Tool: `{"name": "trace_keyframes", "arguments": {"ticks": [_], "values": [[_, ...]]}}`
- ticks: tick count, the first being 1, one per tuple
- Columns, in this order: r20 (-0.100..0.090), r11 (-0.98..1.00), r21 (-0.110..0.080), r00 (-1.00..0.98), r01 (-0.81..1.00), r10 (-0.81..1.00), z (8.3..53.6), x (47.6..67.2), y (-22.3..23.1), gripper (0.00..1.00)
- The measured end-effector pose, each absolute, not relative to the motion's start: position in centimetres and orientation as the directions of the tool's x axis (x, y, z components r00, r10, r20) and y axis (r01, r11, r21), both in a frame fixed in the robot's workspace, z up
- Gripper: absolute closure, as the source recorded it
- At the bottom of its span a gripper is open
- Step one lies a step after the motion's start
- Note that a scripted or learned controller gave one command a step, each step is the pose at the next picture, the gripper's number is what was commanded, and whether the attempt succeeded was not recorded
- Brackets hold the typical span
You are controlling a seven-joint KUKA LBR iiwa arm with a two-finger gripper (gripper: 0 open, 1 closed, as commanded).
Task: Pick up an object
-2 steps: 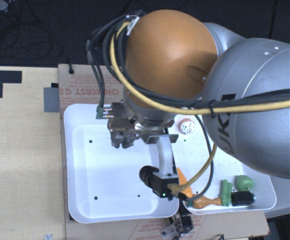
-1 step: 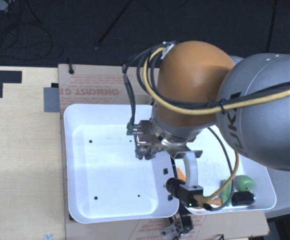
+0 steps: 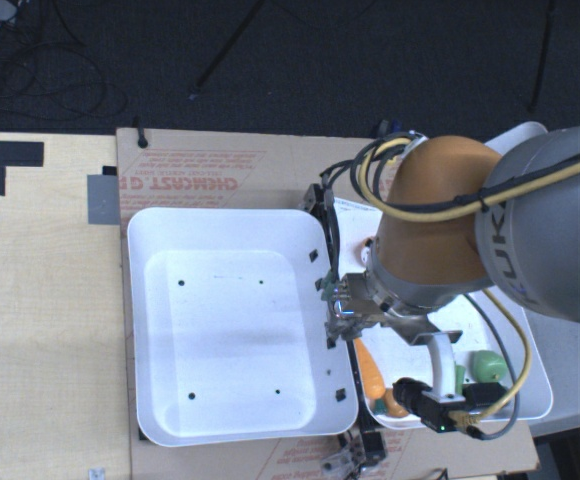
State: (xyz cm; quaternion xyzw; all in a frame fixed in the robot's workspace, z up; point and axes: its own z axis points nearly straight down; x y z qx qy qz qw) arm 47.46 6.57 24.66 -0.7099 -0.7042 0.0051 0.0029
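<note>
Two white bins share the cardboard-topped surface (image 3: 220,173), and the grey arm (image 3: 535,218) hunches over the right bin (image 3: 542,400), orange band (image 3: 435,213) on top. The pincer (image 3: 346,311) sits at that bin's left wall, but its opening, can't tell. An orange carrot-shaped piece (image 3: 370,370) lies just below it in view, with a green piece (image 3: 488,366) off to the right.

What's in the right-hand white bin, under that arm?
A long orange carrot-shaped piece and a small round green object lie in that shallow white bin. The grey and orange arm covers the rest.
</note>
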Motion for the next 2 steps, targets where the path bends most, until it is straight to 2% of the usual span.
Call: {"name": "trace_keyframes", "arguments": {"ticks": [1, 2], "values": [[-0.002, -0.002, -0.008, 0.002, 1.000, 1.000, 18.3, 51.8, 6.0, 1.00], [-0.002, 0.002, 0.003, -0.002, 1.000, 1.000, 18.7, 60.4, 4.8, 1.00]]}}
